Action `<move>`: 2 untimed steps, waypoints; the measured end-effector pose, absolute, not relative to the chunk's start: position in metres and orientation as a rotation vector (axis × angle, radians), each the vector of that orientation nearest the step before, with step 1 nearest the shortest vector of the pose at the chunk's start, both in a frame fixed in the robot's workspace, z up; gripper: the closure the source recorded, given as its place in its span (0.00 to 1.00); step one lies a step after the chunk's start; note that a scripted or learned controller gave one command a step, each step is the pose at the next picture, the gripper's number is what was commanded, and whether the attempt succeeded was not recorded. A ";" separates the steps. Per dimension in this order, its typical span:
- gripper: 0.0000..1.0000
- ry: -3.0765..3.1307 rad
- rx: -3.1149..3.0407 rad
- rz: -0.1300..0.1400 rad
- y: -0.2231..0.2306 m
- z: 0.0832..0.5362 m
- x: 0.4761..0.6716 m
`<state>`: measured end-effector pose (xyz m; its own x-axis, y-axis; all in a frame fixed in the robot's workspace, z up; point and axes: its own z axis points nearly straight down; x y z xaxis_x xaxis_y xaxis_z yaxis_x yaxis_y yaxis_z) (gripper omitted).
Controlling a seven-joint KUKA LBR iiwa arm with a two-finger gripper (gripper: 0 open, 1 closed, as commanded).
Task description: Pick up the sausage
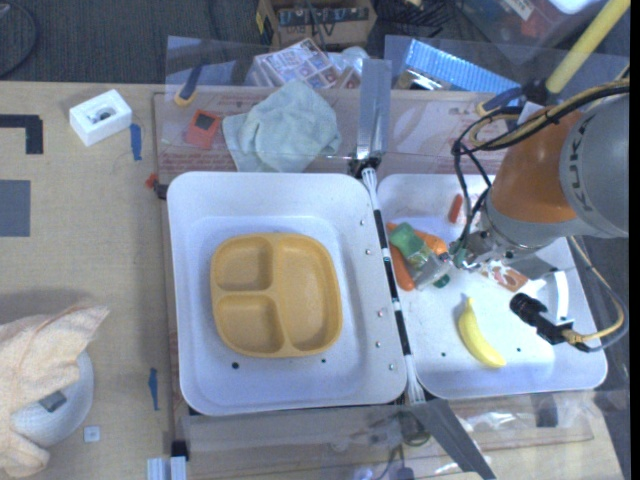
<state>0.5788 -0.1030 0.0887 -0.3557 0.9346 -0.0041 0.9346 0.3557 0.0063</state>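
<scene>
Approach step: gripper [443,268] sat low in right white bin [585,373], over clutter at its far-left. Sausage likely orange-red piece [403,271] there. Couldn't tell jaw opening. You'd next need confirmed closure.

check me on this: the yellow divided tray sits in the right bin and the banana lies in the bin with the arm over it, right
Not quite. The camera view shows the yellow divided tray in the left bin, not the right one. The rest holds: the banana lies in the right bin, where the arm reaches in.
</scene>
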 end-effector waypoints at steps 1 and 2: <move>0.00 2.662 1.660 0.001 -0.154 0.164 0.630; 0.00 2.611 1.735 -0.001 -0.142 0.115 0.657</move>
